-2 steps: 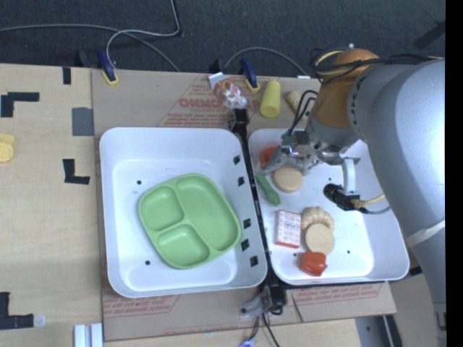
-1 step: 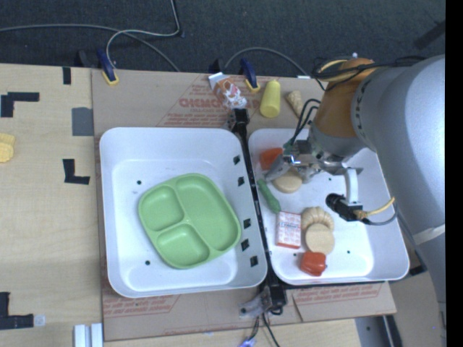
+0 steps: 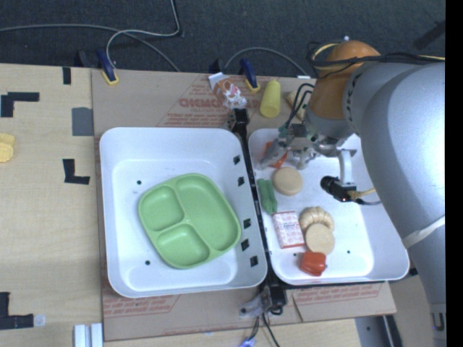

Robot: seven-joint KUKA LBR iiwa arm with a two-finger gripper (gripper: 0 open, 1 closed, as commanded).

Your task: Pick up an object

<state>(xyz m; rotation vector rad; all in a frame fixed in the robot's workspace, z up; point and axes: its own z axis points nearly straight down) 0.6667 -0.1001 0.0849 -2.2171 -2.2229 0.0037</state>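
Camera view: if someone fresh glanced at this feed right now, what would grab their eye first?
Probably the green divided plate, lying alone in the left bin. Next, the big grey arm with its orange band, reaching in from the right so that its gripper hangs over the far end of the right bin. That bin holds a cluster of small items, among them a round beige piece just below the gripper and a red one near the front.

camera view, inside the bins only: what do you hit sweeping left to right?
Green divided plate in the left bin → green pod-shaped item at the right bin's left wall → red-and-white packet → red item at the near edge.
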